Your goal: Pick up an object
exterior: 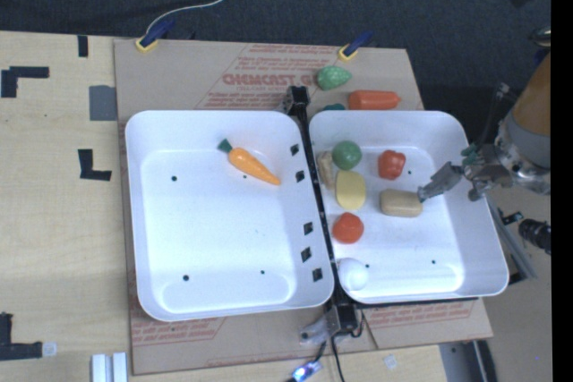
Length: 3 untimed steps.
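Gripper (435, 183), finger spread impossible to tell, hovers in the right bin (474, 237); a tan potato (400, 204) lies just beside its tip.

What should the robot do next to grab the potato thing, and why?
Probably slide the end effector a little further left and down over the tan potato. Its tip sits just beside the potato's right end, in the right bin, and nothing is between its fingers yet. The red tomato lies apart, so there seems room.
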Tool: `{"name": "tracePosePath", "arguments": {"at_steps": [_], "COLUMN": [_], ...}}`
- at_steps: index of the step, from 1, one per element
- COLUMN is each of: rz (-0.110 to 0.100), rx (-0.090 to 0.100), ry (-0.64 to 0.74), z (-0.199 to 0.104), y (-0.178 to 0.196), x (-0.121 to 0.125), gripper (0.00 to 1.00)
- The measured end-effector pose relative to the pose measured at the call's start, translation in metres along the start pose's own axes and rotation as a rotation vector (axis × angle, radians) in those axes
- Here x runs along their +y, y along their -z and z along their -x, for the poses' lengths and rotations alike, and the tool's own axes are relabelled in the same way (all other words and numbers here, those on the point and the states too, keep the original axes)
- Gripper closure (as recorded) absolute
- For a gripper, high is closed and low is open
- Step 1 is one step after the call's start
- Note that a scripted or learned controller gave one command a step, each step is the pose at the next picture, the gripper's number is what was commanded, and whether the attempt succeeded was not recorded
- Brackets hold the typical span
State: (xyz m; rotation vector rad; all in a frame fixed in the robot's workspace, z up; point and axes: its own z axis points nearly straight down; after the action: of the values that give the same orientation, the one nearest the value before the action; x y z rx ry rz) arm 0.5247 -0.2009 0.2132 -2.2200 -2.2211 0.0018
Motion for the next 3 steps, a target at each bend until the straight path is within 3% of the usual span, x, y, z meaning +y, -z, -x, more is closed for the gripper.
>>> {"name": "tracePosePath", "arguments": {"at_steps": [1, 2, 3], "rz": [-0.004, 0.006, 0.008], "rx": [0.001, -0.004, -0.003], "ry": [0.001, -0.001, 0.004], "z": [-0.046, 0.021, 0.022], "y": [-0.135, -0.128, -0.128], "x": [-0.038, 0.014, 0.094], "gripper": [0.00, 0.00, 0.00]}}
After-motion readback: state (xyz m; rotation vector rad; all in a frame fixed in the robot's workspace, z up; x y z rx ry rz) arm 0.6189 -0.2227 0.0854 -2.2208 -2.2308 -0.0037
